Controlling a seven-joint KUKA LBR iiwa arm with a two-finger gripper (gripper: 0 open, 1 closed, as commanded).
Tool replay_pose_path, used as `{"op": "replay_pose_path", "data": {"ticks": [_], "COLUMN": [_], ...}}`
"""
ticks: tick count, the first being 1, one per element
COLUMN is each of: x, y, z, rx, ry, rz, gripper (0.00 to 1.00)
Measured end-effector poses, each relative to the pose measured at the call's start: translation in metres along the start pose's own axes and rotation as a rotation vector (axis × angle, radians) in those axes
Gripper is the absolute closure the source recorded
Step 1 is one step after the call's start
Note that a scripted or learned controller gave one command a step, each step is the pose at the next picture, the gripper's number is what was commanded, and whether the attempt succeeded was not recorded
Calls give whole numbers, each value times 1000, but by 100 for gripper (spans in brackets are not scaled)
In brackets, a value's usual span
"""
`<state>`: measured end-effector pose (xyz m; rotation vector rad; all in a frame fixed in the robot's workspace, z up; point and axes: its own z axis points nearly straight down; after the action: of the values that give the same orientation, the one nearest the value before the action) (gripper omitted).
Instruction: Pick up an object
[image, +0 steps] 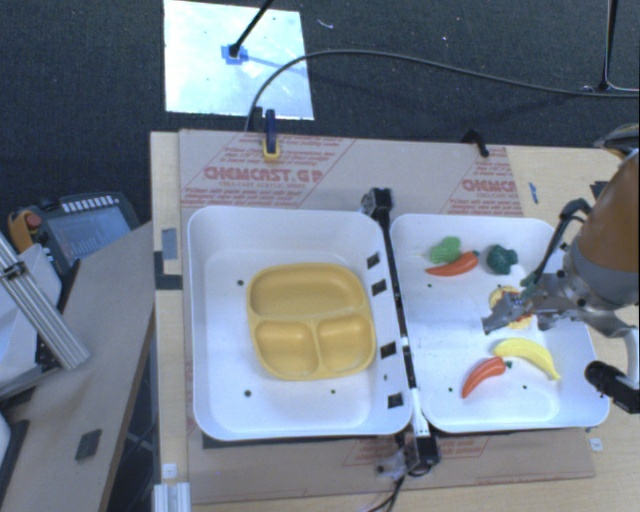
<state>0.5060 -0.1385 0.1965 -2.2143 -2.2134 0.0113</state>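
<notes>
Right bin (440, 415): arm (610, 255) crowds its outer edge.

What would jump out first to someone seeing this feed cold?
Probably the yellow divided tray, sitting alone in the middle of the left bin. Next, the cluster of toy food in the right bin: a banana and an orange-red pepper near the front, a carrot and green pieces toward the back. The gripper hangs low over that bin, among the toys.

The arm (610, 250) reaches in from the right — end effector (505, 315) angled down and leftward, held low.
</notes>
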Motion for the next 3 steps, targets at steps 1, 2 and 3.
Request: {"op": "replay_pose_path", "data": {"ticks": [1, 2, 3], "x": [1, 8, 8], "y": [3, -1, 5], "z": [-7, 40, 99], "rx": [-13, -10, -13], "ry": [-2, -1, -1], "rz": [-4, -2, -2], "gripper": [0, 0, 0]}}
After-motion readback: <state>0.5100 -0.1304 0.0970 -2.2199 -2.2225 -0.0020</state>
